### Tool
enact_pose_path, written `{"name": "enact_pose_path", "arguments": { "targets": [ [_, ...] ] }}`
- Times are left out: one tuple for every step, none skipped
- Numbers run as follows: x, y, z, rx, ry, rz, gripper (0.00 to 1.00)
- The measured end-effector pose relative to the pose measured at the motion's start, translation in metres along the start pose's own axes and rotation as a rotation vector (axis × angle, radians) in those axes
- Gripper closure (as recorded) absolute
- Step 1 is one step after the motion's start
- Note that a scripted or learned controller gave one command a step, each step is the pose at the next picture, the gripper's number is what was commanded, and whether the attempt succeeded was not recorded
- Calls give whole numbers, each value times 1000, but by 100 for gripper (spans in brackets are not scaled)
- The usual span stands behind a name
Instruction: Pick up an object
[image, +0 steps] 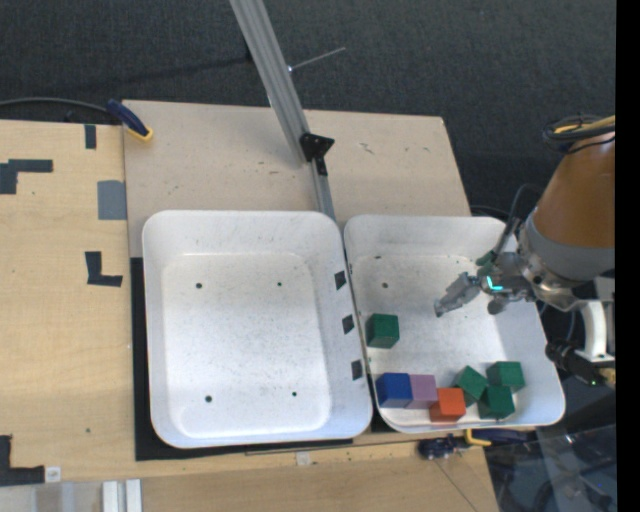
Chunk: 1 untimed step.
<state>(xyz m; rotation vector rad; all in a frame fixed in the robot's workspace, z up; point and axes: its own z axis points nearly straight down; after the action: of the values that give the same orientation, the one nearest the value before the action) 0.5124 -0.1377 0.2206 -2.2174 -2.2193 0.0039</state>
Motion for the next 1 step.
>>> {"name": "enact_pose_path", "arguments": {
  "targets": [
    [0, 1, -2, -3, -1, -1, 0]
  ]
}}
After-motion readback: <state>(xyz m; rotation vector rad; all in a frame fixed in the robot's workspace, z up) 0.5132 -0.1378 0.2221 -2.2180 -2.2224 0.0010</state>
